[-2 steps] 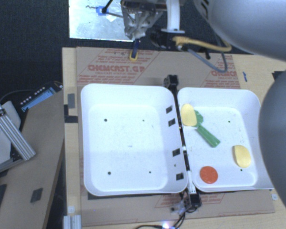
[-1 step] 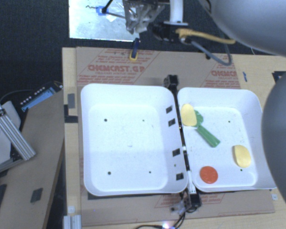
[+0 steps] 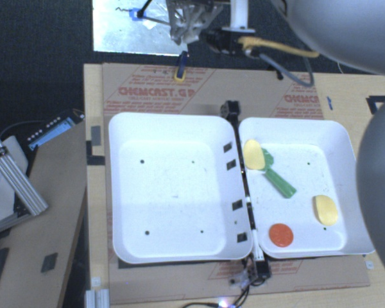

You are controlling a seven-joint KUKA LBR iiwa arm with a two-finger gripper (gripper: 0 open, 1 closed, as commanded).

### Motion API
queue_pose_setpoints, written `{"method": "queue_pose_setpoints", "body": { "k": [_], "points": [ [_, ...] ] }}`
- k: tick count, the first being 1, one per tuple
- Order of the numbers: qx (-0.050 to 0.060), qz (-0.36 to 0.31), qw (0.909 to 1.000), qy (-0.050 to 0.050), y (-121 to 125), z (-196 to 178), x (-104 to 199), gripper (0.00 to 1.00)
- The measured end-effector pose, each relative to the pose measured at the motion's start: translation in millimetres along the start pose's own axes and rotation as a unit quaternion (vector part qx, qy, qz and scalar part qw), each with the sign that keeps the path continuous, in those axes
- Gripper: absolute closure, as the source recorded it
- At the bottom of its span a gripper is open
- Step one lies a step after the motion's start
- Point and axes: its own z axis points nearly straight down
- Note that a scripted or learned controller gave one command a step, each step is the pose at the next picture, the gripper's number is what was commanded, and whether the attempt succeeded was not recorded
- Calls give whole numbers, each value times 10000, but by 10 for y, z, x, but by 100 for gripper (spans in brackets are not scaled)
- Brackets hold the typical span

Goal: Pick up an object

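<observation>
Left bin (image 3: 170,191): white, shallow, beside its twin. Gripper (image 3: 181,38): raised high at the top edge, beyond both bins, above the cardboard sheet (image 3: 157,90); whether the claw is open or closed cannot be told. Right bin (image 3: 337,136): holds a yellow-headed, green-handled utensil (image 3: 268,169) near the shared divider, an orange disc (image 3: 281,235) near the front wall, and a yellow piece (image 3: 325,210) toward the right wall. Arm (image 3: 333,15): grey, reaching in from upper right.

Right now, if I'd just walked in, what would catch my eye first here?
Probably the big grey robot arm looming in from the upper right. Below it, the right bin holds bright pieces: a yellow-and-green scoop by the divider, a yellow lump and an orange disc near the front.
</observation>
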Motion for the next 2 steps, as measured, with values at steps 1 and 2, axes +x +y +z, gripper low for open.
{"method": "queue_pose_setpoints", "body": {
  "k": [1, 2],
  "points": [
    [-4, -1, 10000, 3, -62, -128, -5, 100],
    [-4, -1, 10000, 3, -136, -245, -6, 100]
  ]
}}
